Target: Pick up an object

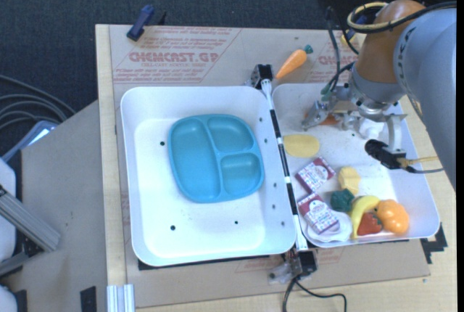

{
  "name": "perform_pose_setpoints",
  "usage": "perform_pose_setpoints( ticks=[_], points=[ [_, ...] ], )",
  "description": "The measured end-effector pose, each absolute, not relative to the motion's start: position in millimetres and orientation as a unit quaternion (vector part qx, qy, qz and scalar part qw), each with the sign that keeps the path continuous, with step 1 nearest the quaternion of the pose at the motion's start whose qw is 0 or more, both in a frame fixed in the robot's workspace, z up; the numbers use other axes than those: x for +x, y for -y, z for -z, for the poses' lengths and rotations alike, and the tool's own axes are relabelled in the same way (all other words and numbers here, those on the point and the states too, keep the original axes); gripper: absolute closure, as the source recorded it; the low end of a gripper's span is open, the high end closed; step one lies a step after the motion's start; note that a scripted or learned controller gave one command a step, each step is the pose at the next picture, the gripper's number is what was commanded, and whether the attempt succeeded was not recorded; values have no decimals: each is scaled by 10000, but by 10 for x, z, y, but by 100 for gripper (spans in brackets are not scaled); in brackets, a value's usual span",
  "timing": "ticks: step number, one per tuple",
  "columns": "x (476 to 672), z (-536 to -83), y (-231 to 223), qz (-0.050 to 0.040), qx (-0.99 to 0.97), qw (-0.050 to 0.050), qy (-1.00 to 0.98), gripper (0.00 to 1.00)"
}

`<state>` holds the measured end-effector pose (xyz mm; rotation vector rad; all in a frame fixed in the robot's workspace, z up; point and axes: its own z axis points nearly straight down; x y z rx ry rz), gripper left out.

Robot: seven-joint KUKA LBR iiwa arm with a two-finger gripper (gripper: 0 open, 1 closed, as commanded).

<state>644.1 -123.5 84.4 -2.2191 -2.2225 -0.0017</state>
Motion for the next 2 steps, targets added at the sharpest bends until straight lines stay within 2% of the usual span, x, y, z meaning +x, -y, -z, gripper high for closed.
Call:
perform_pose_setpoints(
  ticks=[1, 2],
  points=[
    [6658, -843, 990, -11, -7069, 15, 7073, 0],
    [6658, -946, 991, -20, -7068, 14, 7074, 100]
  ],
)
